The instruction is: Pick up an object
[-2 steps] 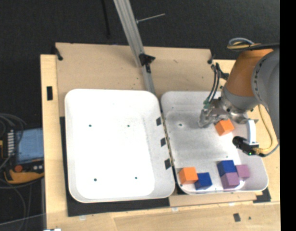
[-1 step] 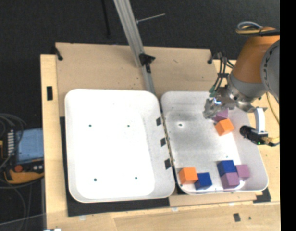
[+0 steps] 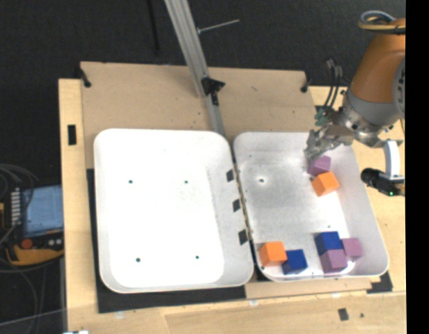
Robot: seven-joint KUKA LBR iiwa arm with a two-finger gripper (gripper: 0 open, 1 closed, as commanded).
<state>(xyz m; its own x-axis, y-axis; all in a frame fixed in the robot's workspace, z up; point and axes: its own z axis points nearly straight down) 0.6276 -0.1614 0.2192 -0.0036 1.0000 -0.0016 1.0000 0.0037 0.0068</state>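
My gripper [image 3: 317,149] hangs over the far right part of the right bin [image 3: 270,207], right above a purple block [image 3: 320,165]. The block sits just under the fingertips, and the view does not show it between them. An orange block [image 3: 326,183] lies touching the purple one on its near side. At the bin's near edge sit an orange block [image 3: 273,252], a blue block [image 3: 294,261], a second blue block [image 3: 329,242] and two purple blocks [image 3: 333,259] [image 3: 352,248].
The left bin [image 3: 162,207] lies beside the right one, with a row of small clips [image 3: 237,204] between them. A slanted metal rail [image 3: 190,44] rises behind the bins. A blue box and cables [image 3: 37,214] sit off the bench at left.
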